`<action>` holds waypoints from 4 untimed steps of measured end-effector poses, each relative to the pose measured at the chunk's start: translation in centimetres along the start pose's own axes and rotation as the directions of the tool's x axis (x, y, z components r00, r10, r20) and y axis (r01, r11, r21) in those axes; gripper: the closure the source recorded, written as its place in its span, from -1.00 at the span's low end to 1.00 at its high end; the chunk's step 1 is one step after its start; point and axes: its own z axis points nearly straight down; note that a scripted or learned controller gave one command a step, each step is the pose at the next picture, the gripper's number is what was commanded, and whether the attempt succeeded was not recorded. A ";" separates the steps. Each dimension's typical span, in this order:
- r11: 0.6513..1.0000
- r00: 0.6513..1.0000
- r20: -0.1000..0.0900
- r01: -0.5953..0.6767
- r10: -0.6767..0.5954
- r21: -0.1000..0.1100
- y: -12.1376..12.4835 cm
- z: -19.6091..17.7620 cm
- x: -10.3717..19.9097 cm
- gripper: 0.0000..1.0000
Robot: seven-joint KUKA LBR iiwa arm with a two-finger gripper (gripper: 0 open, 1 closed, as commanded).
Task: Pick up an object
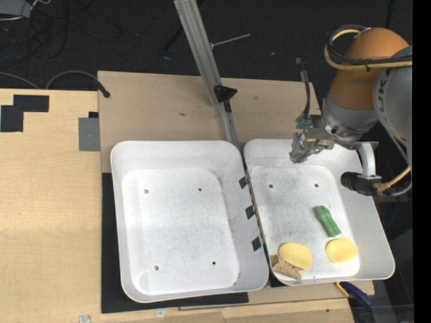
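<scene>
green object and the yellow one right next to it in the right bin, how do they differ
The green object is a narrow stick lying at a slant; the yellow object is rounded and squat. The green object is dark and slim, the yellow object pale and wider. The green object lies farther up the bin, while the yellow object sits near the bin's front edge. Both rest on the bin floor, apart from the gripper.

I am looking down on two white bins: the left bin (128,180) and the right bin (367,221). Lying in the right one, I am counting two yellow pieces (295,254) (341,249), one green piece (327,220) and one tan scrap (287,269).
</scene>
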 end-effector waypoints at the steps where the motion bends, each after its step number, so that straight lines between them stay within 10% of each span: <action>1: 1.000 1.000 -0.002 0.006 -0.006 0.006 -1.8 0.2 4.3 1.00; 4: 1.000 1.000 -0.002 0.007 -0.007 0.004 -6.9 -2.7 19.6 1.00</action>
